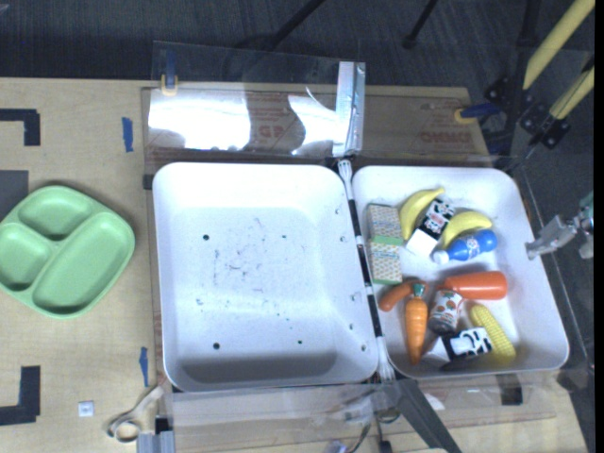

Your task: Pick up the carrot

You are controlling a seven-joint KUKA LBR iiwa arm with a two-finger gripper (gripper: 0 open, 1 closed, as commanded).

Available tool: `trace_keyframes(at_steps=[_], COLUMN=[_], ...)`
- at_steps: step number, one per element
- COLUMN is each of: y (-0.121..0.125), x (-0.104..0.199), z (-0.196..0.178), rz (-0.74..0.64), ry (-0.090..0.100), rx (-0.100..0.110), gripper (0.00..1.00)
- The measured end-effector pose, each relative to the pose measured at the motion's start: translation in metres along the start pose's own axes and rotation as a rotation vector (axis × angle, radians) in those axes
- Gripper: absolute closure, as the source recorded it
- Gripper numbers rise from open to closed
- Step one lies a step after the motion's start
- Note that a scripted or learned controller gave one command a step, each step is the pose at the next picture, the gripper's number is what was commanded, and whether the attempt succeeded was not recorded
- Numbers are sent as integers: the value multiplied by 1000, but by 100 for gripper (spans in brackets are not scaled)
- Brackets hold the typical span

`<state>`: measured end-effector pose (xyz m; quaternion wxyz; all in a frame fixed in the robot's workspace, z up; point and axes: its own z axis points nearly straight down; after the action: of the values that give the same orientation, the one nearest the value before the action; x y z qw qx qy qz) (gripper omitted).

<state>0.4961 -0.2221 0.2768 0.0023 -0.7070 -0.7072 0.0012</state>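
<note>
At the near edge of the right bin (552,347) we see the carrot (416,325), lying roughly upright in the picture with its green top pointing away from us. It is hemmed in: a corn cob (494,332) and a small black-and-white packet (469,343) lie near its right, a little printed can (447,311) touches or almost touches it, and a second orange piece (394,297) rests just beside its top. Farther back lie an orange sausage-shaped toy (477,285), a blue bottle (471,245), two bananas (422,208) and some boxes (384,243).

We judge the crowding to be the main risk: a descent slightly off could close on the can or the neighbouring orange piece instead, or nudge the carrot against the bin wall.

At the far right edge, past the bin's rim, a grey metal part (559,235) is probably the end effector; we cannot tell how far open it is or whether it holds anything. The carrot lies well apart from it, nearer us and to the left.

The left bin (189,196) and a green plate (62,250) on the table (75,111) sit aside.
</note>
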Motion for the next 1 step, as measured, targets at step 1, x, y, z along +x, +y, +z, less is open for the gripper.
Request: trace_keyframes(at_steps=[1], y=[-17], x=[-2], z=[124], rz=[-15], ry=[2], rx=[1], gripper=[0])
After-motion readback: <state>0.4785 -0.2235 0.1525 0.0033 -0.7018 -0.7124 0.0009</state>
